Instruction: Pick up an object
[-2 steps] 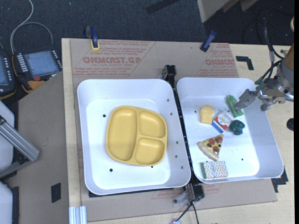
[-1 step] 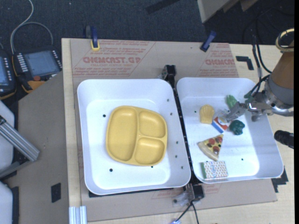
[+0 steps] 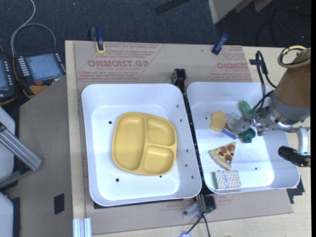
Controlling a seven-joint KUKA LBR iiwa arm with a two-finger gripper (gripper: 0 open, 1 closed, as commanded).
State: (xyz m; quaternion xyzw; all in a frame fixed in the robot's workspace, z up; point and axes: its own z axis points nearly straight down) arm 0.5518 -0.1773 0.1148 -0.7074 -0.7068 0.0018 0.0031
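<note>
Hovering low in the right bin (image 3: 276, 179), pincer (image 3: 241, 126), grip state unclear, just beside the yellow block (image 3: 218, 121).

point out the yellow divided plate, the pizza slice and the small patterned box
yellow divided plate (image 3: 129, 141), camera view, on its large left compartment
pizza slice (image 3: 224, 154), camera view, on its topped face
small patterned box (image 3: 227, 179), camera view, on its top face

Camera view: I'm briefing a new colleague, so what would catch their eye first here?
The big yellow divided plate in the middle of the left bin stands out most. In the right bin the gripper hangs low over small items near the far side, with a pizza slice and a patterned box nearer the camera.
</note>
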